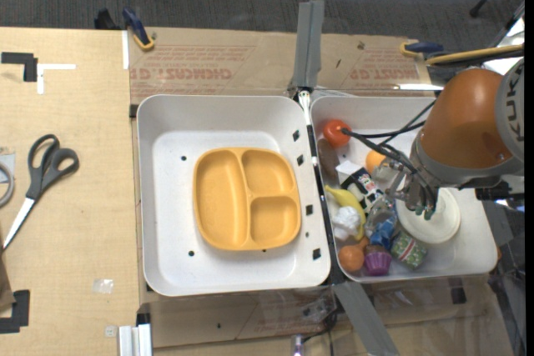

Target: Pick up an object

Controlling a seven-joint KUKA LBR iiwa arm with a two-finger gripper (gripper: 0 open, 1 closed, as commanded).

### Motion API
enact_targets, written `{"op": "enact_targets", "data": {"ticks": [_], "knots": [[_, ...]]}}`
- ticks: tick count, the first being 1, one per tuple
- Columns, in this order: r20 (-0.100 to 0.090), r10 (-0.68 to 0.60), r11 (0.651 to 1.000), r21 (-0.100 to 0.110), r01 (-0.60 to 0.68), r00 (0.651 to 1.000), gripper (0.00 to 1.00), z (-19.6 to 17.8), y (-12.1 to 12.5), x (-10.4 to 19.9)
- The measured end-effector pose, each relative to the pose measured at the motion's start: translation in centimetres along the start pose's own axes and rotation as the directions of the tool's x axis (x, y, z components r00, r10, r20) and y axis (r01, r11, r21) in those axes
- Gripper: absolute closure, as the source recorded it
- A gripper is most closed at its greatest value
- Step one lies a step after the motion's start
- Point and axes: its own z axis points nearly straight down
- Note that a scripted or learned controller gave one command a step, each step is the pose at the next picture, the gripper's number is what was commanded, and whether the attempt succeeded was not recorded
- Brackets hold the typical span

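Two white bins sit side by side on the bench (67,96). The left bin (158,204) carries a yellow divided plate (247,198) lying flat near its middle. The right bin (476,258) holds a crowd of small things, and the arm (467,129) reaches in over it from the right, its orange band bulking above the wrist.

The claw (415,200) hangs low over the middle of the right bin, just above the left edge of a white round lid or dish (440,221). Whether its grip is open or closed cannot be told, and nothing can be seen gripped in it.

The pickable things lie mostly to the claw's left and below it. A yellow banana (344,198) lies near, to the left. A white crumpled piece (346,219) lies under the banana. A blue object (382,231) sits just beside the claw, lower left. A green patterned block (409,250) lies just below the claw. A purple cup (377,263) and an orange ball (352,258) rest near the front wall. A red tomato (335,131) sits well apart at the back left corner.

Scissors (42,171) lie on the bench, far left.
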Motion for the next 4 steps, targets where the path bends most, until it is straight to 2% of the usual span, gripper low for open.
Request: {"op": "enact_targets", "data": {"ticks": [1,2,3,4], "knots": [[-0.049,0.106,0.994,0.016,-0.105,0.993,0.0,1.6,-0.3,-0.4],[-0.047,0.101,0.995,0.016,-0.101,0.994,0.0,-0.1,4.8,-9.5],[-0.049,0.108,0.994,0.017,-0.108,0.993,0.0,1.9,3.3,-5.6],[-0.049,0.093,0.996,0.016,-0.093,0.994,0.0,1.5,-2.4,2.6]]}}
